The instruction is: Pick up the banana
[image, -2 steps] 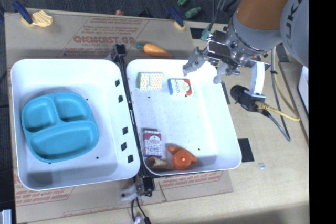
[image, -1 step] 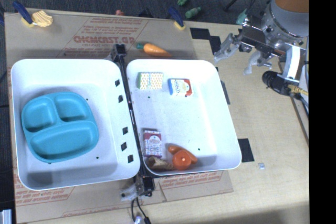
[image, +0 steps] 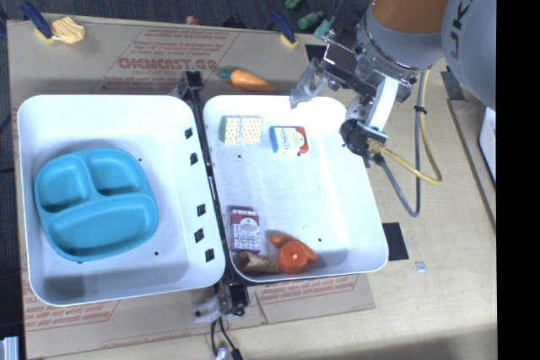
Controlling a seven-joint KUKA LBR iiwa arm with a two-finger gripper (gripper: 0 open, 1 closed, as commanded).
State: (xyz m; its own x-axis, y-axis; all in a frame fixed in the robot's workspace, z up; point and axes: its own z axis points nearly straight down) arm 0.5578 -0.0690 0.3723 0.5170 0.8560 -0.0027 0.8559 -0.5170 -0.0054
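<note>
1. Task item. I locate the banana point(image: 253, 263) in the right bin point(image: 337, 206), in its near left corner, lying against the near wall. It reads as a dull brown, elongated shape. Its outline is partly hidden by the bin rim, so I cannot confirm its full length.

2. Adjacent items. A round red-orange fruit point(image: 294, 255) lies just beside the banana on its right and appears to touch it. A dark red packet point(image: 245, 229) lies flat directly behind the banana, along the bin's left wall.

3. Far part of the right bin. A small green and yellow box point(image: 242, 130) and a white carton point(image: 289, 140) with red and blue print sit side by side near the far edge, slightly apart.

4. End effector. The end effector point(image: 310, 88) hangs over the far right corner of the right bin, well apart from the banana. I cannot tell whether it is wide or narrow. Nothing is visibly held in it. A yellow cable point(image: 419, 156) loops beside the wrist.

5. Left bin. The left bin point(image: 101, 118) carries a blue divided tray point(image: 97, 202) toward its left side.

6. Bench. A carrot point(image: 249, 80) lies on the bench point(image: 439, 282) just beyond the far edge of the right bin. A blue clamp point(image: 35, 17) and a yellow object point(image: 69, 31) sit at the far left corner.
</note>
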